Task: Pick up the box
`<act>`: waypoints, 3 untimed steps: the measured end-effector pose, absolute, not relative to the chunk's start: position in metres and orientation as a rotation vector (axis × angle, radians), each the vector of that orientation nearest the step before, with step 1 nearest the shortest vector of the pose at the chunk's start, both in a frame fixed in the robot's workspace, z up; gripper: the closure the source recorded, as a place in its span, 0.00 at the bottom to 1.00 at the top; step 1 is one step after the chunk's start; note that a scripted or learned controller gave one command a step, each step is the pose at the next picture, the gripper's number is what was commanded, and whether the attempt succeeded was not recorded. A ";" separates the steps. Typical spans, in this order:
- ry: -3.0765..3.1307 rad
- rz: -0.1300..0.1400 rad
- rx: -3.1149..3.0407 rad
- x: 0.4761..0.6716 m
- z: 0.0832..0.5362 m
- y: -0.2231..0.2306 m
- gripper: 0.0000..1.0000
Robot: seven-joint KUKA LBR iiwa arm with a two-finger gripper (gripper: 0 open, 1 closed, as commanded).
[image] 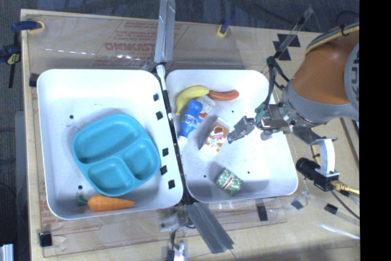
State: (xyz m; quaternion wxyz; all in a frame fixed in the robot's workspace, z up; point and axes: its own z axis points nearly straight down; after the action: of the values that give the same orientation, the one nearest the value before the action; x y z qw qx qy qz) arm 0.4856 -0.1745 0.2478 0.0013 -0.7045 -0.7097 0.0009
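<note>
While the small white-and-orange printed carton box (214, 136) lies upper-right to lower-left beside the blue bottle (190, 118), the dark two-finger gripper (239, 129) hovers at its right, jaw state unclear.

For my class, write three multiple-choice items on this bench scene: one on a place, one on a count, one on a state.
1. Where does the orange carrot lie?
A. In the left white bin, below the blue divided plastic tray
B. In the right white bin
C. On the tray

2. How many compartments does the tray have?
A. Two
B. Three
C. Five

3. How is the small printed carton box now?
A. Hanging high above the bench
B. Lying in the right bin beside the blue and white bottle
C. Standing in the tray

Key: 1 A, the carrot sits by the left bin's near wall. 2 B, the ridges mark off three wells. 3 B, the box rests on the bin floor, left of the gripper.
</note>
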 end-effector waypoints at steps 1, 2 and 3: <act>-2.329 0.002 -2.106 0.476 0.105 -0.122 0.00; -2.260 0.005 -2.197 0.564 0.094 -0.116 0.00; -2.259 0.006 -2.187 0.563 0.103 -0.114 1.00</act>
State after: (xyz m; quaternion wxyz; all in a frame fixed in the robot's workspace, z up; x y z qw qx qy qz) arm 0.5627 -0.1137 0.1029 -0.0013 -0.6957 -0.7184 0.0020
